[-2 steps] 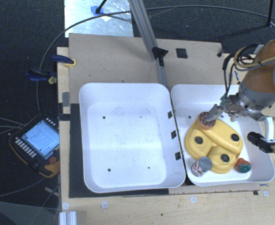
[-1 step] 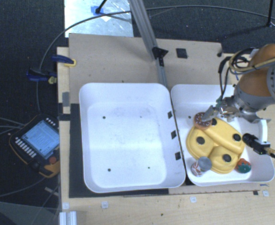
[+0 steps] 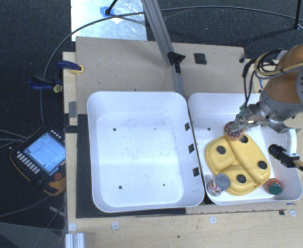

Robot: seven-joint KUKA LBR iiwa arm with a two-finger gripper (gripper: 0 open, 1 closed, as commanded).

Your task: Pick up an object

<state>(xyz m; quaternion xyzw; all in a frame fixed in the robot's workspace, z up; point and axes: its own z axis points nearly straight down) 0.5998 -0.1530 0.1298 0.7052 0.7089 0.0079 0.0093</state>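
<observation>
Small reddish-brown ring (image 3: 233, 130) lies in the bin on view's right (image 3: 209, 107), toward the bin's middle, right against the far edge of a big yellow piece (image 3: 238, 161); whether ring rests on it or just beside it can't be told. Yellow piece is lumpy and rounded w/ several dark round spots on top, and takes up most of the bin's near half. End effector (image 3: 243, 119) sits just beyond the ring, on its right in the view, tip pointing down at it; contact w/ ring not clear, and whether end effector is spread or pressed together can't be told from this angle. Nothing seen gripped. Grey arm (image 3: 275, 107) w/ orange band comes in from view's right, over the bin's far right corner. At yellow piece's near-left end: grey disc (image 3: 222, 181) touching it, plus a small red-white item (image 3: 212, 188) tucked by the bin's near-left corner. Near-right corner: small red-green ball (image 3: 273, 187), just beside yellow piece. White bin on view's left (image 3: 136, 154) abuts the first one; small black clips (image 3: 191, 148) line the shared rim. Both bins stand on a tan worktop (image 3: 120, 66). Slanted metal pole (image 3: 159, 25) crosses the far side, blue clamps (image 3: 68, 66) at worktop's left edge. Handheld pendant (image 3: 40, 154) w/ lit screen lies on dark floor at left.
</observation>
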